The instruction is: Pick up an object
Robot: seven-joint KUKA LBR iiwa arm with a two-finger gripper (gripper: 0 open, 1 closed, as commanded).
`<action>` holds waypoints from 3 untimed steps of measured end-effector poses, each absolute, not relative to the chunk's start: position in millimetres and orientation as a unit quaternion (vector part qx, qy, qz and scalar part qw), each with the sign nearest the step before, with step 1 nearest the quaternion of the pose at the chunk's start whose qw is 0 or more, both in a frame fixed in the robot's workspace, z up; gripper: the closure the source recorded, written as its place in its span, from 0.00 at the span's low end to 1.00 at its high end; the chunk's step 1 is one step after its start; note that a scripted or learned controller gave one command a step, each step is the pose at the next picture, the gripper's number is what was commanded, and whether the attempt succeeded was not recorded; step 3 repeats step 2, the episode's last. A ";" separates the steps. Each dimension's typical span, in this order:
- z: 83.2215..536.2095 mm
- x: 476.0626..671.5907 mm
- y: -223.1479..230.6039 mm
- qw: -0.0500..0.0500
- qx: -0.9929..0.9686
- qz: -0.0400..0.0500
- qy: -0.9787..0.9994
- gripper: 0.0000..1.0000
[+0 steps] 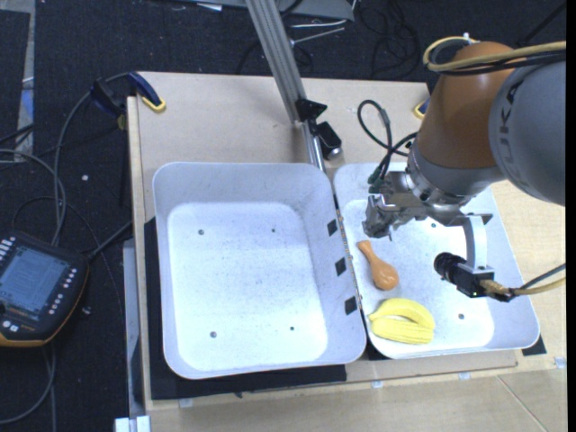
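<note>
Objects just below the gripper (378,220): one orange drumstick toy (379,266), one yellow banana bunch (402,321); jaws' spread cannot be told.

Partial lettering "UK" on the grey arm (540,124), nothing else legible.

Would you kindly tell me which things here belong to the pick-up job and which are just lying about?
Belonging to the job:
- claw
- orange drumstick-shaped toy
- yellow banana bunch
- right bin

Just lying about:
- left bin
- handheld control pendant
- blue-and-yellow clamp
- floor cables
</note>
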State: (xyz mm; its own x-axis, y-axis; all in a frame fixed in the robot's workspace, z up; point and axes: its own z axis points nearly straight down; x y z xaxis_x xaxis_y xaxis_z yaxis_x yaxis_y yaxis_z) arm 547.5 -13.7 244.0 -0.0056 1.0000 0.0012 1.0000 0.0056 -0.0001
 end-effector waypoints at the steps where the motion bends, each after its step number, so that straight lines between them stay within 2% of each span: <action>1: 246.0 553.1 29.4 0.000 -0.706 0.000 -0.709 1.00; 2: 243.1 548.1 78.3 0.001 -0.706 0.000 -0.709 1.00; 3: 243.1 548.1 78.3 0.001 -0.706 0.000 -0.709 1.00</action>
